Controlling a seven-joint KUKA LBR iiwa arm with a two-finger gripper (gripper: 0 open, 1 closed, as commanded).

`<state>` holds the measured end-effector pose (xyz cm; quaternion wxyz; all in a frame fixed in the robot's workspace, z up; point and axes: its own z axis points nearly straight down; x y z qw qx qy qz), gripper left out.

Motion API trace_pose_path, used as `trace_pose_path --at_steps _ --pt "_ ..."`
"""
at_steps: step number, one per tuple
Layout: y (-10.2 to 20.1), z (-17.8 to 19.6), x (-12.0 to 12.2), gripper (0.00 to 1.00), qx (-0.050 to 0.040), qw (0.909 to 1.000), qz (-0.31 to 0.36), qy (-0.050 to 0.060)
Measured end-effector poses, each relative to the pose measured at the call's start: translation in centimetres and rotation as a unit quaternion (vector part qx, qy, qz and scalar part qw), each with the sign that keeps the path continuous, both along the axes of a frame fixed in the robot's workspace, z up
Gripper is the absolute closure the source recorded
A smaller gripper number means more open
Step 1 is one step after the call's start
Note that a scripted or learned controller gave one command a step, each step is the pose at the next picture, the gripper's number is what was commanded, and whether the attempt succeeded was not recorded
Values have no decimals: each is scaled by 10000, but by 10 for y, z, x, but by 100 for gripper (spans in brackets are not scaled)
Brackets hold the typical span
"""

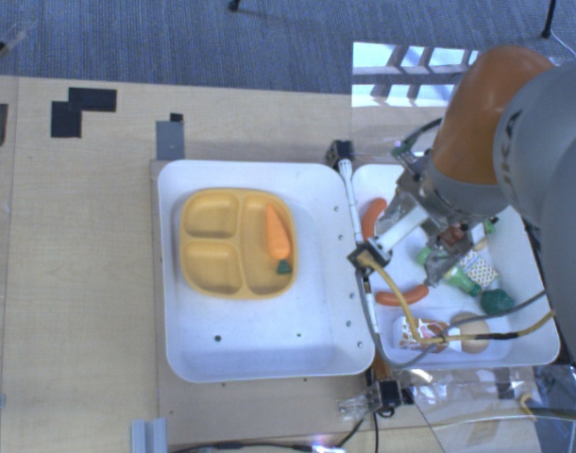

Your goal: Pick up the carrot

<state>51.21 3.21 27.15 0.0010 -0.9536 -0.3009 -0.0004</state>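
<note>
Looming closest, your arm [515, 130] hung over the right bin [543, 347], hiding the gripper [446, 246]; its opening couldn't be judged. Your carrot [278, 231] lay well off, in the yellow tray's [208, 253] long compartment, left bin [269, 347], unreached.

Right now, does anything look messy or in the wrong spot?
Nothing looks spilled or broken. The carrot lies neatly in the long right compartment of the yellow tray in the left bin. The only oddity: the gripper hangs over the right bin, away from the carrot it should pick.
</note>
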Motion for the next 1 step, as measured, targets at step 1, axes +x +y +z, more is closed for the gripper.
trace_pose_path --at_steps 1 --pt "62 -77 -26 0 4 9998 -218 27"
